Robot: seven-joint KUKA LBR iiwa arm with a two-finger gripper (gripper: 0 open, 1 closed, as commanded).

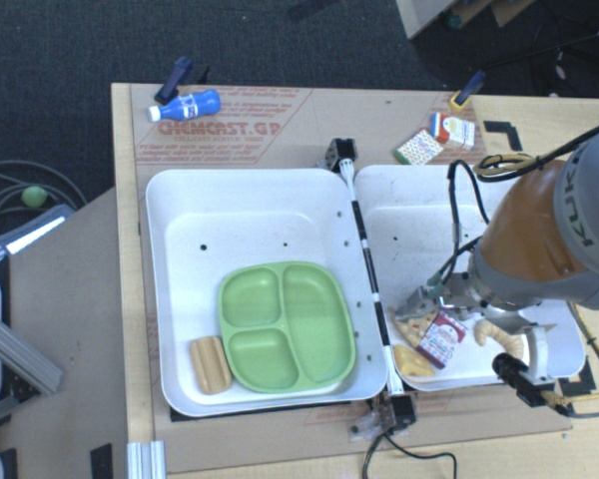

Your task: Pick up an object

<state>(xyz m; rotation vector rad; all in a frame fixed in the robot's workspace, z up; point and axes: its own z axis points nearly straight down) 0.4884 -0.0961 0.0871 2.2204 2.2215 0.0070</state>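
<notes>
The grey arm (539, 238) reached low into the right bin (409, 198), lower right of frame, likely to grasp. Its gripper (426, 305) hung over a glossy red-and-white packet (440, 340) lying on yellow banana-like pieces (411, 361); finger state unclear. Lower left, a moulded green divided plate (285, 325) lay flat.

Bright, even light; slightly soft focus

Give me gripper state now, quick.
Gripper: low in the right bin, over the red-and-white packet and yellow pieces. Open or shut cannot be told, nor any hold.
</notes>
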